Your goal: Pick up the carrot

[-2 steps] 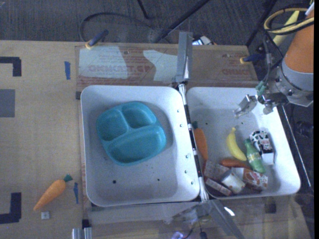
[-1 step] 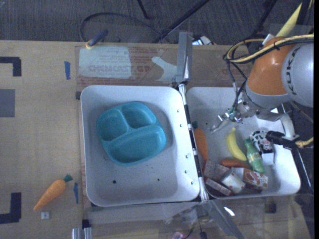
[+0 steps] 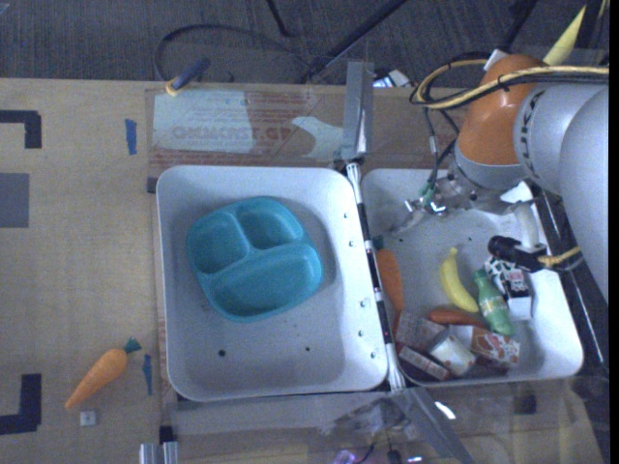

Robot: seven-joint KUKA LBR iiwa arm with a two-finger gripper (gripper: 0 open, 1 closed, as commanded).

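Observation:
An orange carrot [image 3: 390, 278] lies lengthwise against the left wall of the right bin [image 3: 566, 341]. My gripper [image 3: 418, 211] hangs over the back left part of that bin, a short way behind the carrot and apart from it. A second carrot [image 3: 97, 375], with a green top, lies on the bench outside the bins at the front left.
The right bin also holds a yellow banana [image 3: 456, 280], a green bottle [image 3: 491, 303], a red-orange long piece [image 3: 455, 317] and several small boxes [image 3: 445, 346] at its front. A blue divided plate [image 3: 253, 256] sits in the left bin [image 3: 184, 356]. The arm covers the right bin's back right.

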